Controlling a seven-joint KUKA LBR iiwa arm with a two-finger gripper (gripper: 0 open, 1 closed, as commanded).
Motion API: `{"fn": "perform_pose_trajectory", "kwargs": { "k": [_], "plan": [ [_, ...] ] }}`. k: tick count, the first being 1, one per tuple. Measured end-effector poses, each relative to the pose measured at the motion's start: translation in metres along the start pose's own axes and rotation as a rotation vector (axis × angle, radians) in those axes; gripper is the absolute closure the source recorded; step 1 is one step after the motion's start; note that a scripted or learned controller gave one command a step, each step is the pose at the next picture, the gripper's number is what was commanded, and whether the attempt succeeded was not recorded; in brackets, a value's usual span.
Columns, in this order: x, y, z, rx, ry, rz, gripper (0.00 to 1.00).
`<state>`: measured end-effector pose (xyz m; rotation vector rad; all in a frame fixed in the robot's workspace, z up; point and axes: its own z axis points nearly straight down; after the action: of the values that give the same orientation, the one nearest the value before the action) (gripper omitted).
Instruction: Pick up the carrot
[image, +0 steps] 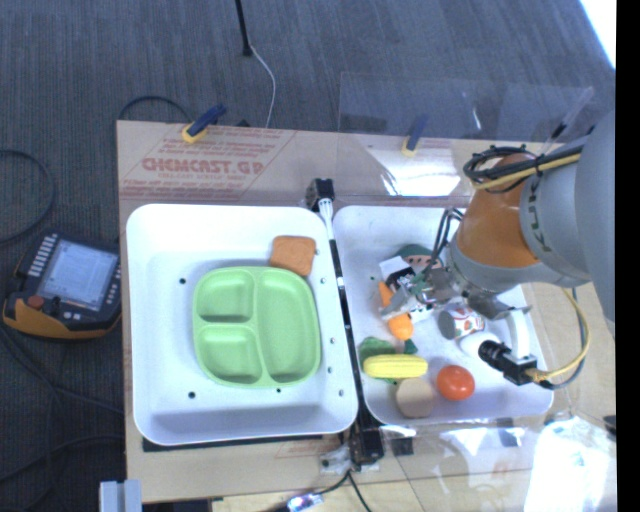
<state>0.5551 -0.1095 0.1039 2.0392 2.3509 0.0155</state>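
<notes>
Arm: the grey arm (560, 215) with its orange band reaches in from the right and bends down over the right bin (520, 400).
Pincer: the pincer (412, 290) sits low in the right bin's middle, dark and cluttered with white tags; I cannot tell whether it is apart or together.
Carrot: the carrot (386, 294) lies in the right bin, near its left wall, just beside the pincer's left side; whether they touch I cannot tell.
Neighbours: a small orange ball (400, 326) lies just below the carrot, then a yellow corn cob (395, 368) with a green piece (374, 347) at its upper left, a red tomato (455, 382) and a beige lump (414, 399).
Left bin: the left bin (160, 400) holds a green divided plate (257, 325) and a tan bread slice (293, 254) at its upper right.
Table: brown cardboard (200, 165) covers the table under both bins.
</notes>
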Motion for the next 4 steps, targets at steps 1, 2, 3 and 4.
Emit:
{"fn": "perform_pose_trajectory", "kwargs": {
  "k": [1,2,3,4],
  "plan": [
    [0.080,-0.017,-0.082,0.029,0.015,0.148,1.00],
    [0.160,-0.023,-0.084,0.035,0.020,0.150,1.00],
    [0.226,-0.040,-0.029,0.030,0.011,0.168,1.00],
    [0.210,-0.002,-0.083,0.032,0.008,0.342,1.00]
  ]
}}
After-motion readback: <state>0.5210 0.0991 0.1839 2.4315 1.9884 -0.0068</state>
